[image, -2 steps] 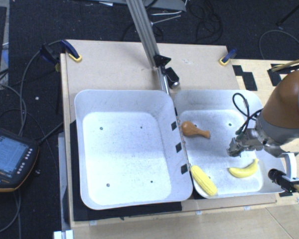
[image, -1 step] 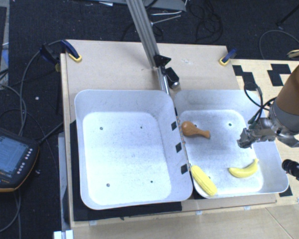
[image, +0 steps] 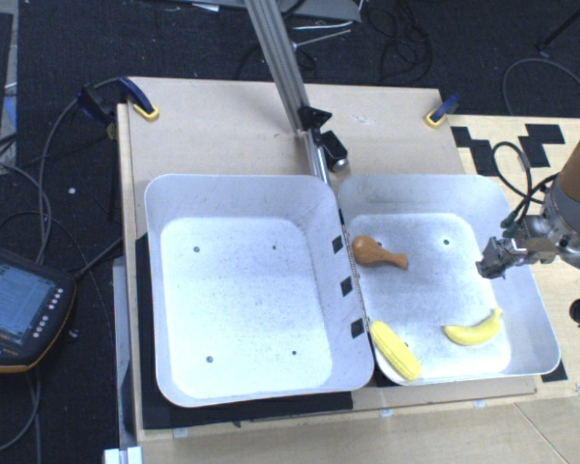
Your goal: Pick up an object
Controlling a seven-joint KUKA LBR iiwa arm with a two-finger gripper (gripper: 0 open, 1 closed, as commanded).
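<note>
Three objects lie in the right bin [image: 435,206]. A brown chicken-leg toy [image: 376,252] rests near its left wall. A yellow corn cob [image: 394,349] sits in the front left corner. A yellow banana [image: 473,330] lies toward the front right. My gripper [image: 491,262] hangs over the bin's right side, above and behind the banana, with nothing seen between its fingers.
The left bin [image: 174,201] adjoins the right one at the centre divider. A slanted metal pole [image: 288,71] with a clamp rises behind the bins. Yellow clamps [image: 143,110] mark the bench's back corners. A pendant [image: 14,307] lies on the floor at left.
</note>
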